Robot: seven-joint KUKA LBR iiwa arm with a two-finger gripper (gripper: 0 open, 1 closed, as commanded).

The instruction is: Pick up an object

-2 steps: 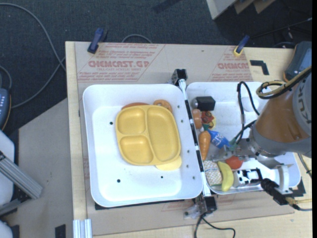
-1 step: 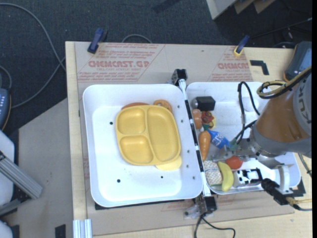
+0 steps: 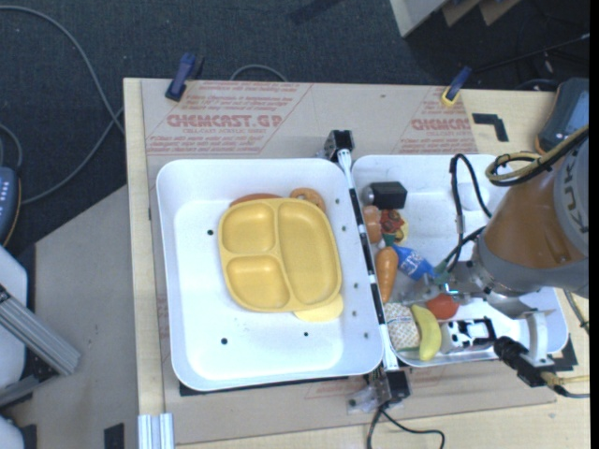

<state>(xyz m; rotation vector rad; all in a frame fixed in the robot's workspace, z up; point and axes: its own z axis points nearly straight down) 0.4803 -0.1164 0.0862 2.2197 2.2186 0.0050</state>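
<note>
On the table point(image 3: 234, 120) sit two shallow white bins side by side. The left bin point(image 3: 187, 251) carries a yellow divided tray point(image 3: 279, 253), which lies over a paler yellow piece point(image 3: 318, 312) peeking out at its lower right edge; a brownish object point(image 3: 307, 195) shows just beyond the tray's far rim. The right bin point(image 3: 421, 178) holds a heap of small things along its left wall: a black block point(image 3: 387, 195), a carrot point(image 3: 385, 271), a blue item point(image 3: 410, 260), a red round item point(image 3: 442, 305), a banana point(image 3: 427, 331) and a checked cloth-like piece point(image 3: 401, 322). The grey and orange arm point(image 3: 533, 232) reaches in from the right and hangs over this bin, its tool point(image 3: 449, 288) low over the heap near the red item and the blue one; whether the tool stands wide, narrow or gripping anything I cannot tell
</note>
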